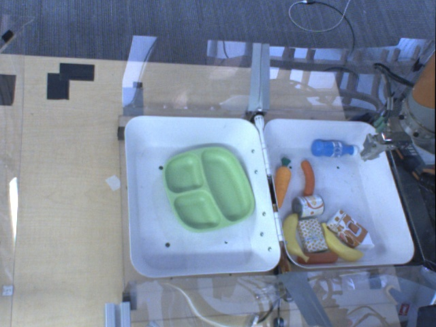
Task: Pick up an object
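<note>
Gripper [377,144] sits at the right bin's [381,203] 2 o'clock edge, just past the blue bottle [333,148]. Honestly can't tell whether it's open or closed. Green plate [208,188] fills the left bin [146,182].

1. The two white bins [136,203] look like smooth plastic — slightly glossy.
2. The green divided plate [208,188] looks like matt plastic.
3. The desk [68,182] shows pale wood grain under clear, reflective sheeting.
4. The blue bottle [332,148] looks like shiny plastic.

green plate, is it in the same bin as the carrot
No, the green plate lies alone in the left bin, while the carrot lies in the right bin with the other items.
</note>
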Robot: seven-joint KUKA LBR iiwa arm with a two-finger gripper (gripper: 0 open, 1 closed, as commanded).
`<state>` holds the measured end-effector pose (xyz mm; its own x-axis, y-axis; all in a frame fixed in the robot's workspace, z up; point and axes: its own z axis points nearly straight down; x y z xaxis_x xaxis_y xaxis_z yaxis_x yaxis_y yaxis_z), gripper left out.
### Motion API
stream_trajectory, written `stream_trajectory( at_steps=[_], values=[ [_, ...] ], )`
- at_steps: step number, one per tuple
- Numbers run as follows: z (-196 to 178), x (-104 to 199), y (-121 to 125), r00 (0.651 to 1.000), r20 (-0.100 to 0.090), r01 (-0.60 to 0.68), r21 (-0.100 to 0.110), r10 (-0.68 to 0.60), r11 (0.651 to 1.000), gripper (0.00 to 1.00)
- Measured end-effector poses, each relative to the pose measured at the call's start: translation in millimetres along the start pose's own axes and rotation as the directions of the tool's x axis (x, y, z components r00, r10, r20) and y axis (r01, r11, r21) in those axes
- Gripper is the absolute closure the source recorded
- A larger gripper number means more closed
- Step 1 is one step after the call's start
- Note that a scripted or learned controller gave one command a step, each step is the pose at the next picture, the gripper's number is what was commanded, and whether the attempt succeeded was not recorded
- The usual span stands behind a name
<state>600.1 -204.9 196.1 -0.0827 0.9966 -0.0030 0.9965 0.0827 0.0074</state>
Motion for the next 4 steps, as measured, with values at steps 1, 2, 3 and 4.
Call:
stream_trajectory(
  at_steps=[1,2,3,4],
  values=[
    [-20.5,32.6,-18.5,0.998,-0.001,-0.058,0.002,0.058,0.998,1.0],
    [-16.4,10.0,25.8,0.963,0.0,-0.268,0.003,0.268,0.963,1.0],
    [-26.6,46.9,9.9,0.958,0.0,-0.286,0.003,0.286,0.958,1.0],
    [11.6,51.5,16.5,0.998,-0.002,-0.068,0.003,0.068,0.998,1.0]
  ],
)
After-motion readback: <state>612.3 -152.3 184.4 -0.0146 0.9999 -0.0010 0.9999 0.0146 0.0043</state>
